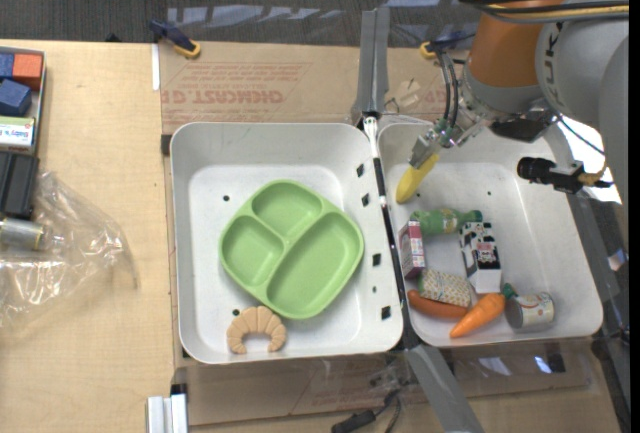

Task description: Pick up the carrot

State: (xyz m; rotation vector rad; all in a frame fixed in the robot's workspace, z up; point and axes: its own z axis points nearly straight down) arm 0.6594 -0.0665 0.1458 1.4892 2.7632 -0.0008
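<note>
Orange carrot (478, 314) well apart from hand (441, 137)

The left bin (190, 251) holds a green divided plate (291, 249) and a croissant (256, 330) near its front edge. The right bin (560, 251) holds a banana (413, 178), a green bottle (440, 221), a black-and-white carton (481, 248) and a small can (531, 310). A crumpled plastic bag (60, 241) lies on the worktop (90, 361).

At the right of the frame the arm (560, 31) is cut off by the edge. The tool (440, 137) fingers are too small to tell. A red sausage (432, 305) lies partly under a sponge (447, 288).
</note>
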